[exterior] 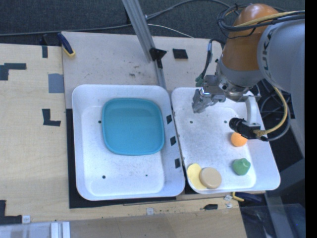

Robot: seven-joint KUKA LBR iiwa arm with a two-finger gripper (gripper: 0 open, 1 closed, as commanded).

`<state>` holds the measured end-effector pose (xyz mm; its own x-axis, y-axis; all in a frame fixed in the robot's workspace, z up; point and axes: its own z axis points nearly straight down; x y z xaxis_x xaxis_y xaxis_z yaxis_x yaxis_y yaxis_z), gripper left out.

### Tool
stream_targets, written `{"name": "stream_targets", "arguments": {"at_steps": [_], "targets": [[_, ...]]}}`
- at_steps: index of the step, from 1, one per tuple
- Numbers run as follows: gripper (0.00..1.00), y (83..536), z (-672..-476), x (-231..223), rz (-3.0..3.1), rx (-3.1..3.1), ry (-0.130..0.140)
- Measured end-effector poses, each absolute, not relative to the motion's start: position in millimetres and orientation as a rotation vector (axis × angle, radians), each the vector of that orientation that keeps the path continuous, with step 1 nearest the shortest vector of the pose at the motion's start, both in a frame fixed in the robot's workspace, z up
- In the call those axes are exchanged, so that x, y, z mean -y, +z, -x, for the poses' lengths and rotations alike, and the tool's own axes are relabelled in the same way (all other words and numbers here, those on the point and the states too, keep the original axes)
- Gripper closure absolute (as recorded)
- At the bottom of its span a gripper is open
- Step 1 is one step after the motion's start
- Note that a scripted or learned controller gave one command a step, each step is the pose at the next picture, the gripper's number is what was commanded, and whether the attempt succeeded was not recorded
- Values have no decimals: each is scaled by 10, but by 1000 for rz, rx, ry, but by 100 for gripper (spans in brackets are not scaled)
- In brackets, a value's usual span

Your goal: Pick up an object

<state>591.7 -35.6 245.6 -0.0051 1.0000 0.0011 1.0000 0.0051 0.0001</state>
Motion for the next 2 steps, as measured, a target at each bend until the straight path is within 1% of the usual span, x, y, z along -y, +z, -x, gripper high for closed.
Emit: {"name": "stream_targets", "arguments": {"at_steps": [1, 2], "targets": [[100, 2318, -5919, -109, 2216, 2225, 1], [100, 2287, -5912, -743, 2214, 2227, 0]]}}
